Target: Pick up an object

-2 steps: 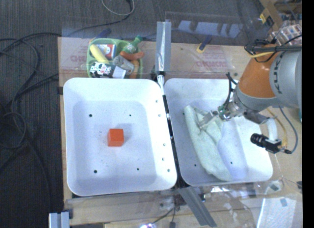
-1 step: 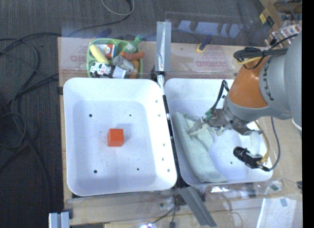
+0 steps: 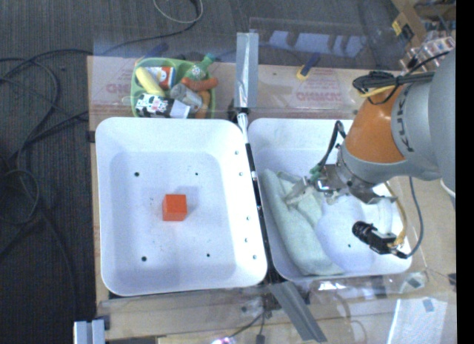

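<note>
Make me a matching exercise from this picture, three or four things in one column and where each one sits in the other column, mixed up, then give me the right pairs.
Things:
1. orange cube
2. pale cloth
3. green basket of small toys
4. gripper

Places:
A. on the bench behind the left bin
B. in the right bin, lying along its left side
C. in the middle of the left bin
D. over the right bin, above the cloth

Pairs: 1-C, 2-B, 3-A, 4-D
</note>
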You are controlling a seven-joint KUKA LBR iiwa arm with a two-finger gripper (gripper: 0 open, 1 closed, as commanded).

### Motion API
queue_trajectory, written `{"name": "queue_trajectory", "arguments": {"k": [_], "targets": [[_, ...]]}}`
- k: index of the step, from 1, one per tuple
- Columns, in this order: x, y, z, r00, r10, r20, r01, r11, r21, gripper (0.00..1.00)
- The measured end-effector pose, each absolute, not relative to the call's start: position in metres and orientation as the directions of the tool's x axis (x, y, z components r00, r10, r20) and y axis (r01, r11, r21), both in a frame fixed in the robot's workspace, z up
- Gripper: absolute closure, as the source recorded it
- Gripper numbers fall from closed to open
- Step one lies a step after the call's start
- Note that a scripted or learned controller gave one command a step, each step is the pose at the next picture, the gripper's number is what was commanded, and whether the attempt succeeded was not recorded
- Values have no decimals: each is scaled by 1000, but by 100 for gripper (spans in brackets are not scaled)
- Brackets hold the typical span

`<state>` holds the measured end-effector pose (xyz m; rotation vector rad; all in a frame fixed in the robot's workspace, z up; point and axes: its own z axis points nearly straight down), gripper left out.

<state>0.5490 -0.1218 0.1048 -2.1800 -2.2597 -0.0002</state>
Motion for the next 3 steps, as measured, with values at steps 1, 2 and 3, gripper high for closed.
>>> {"name": "queue_trajectory", "arguments": {"k": [1, 2, 3], "targets": [[579, -118, 93, -77, 997, -2, 997, 77, 15, 0], [580, -116, 103, -78, 997, 0, 997, 78, 19, 100], [632, -71, 183, -3, 1000, -4, 1000, 3, -2, 100]]}}
